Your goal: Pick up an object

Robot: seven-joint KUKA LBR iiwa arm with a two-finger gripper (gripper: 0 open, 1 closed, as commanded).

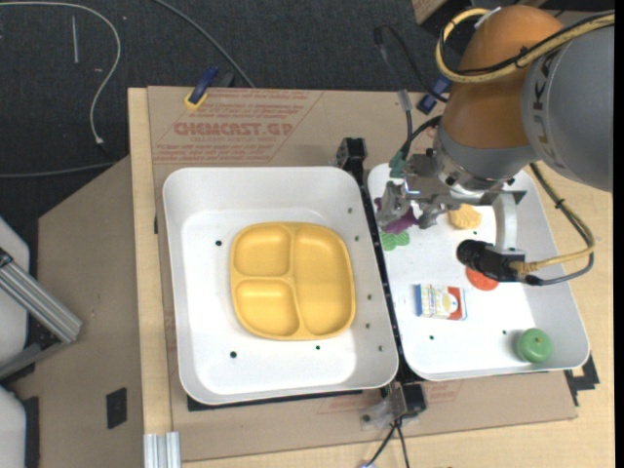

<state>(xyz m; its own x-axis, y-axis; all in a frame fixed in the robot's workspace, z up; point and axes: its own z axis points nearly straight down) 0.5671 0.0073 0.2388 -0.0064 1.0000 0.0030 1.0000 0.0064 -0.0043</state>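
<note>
My gripper (397,206) hangs low over the far left corner of the right bin (556,305), under the orange band of the arm. Just below it lies a purple and green toy (395,228), partly hidden by the gripper; I cannot tell whether they touch. Other objects lie in the same bin: a small yellow piece (466,218) beside the wrist, a red object (481,278) partly under a black cable fitting, a white and blue packet (441,302) in the middle, and a green ball (533,345) at the near right corner.
The left bin (195,261) holds a yellow divided plate (292,280). A black divider runs between the two bins. The arm's body and a yellow cable overhang the far half of the right bin. Cardboard lies under both bins.
</note>
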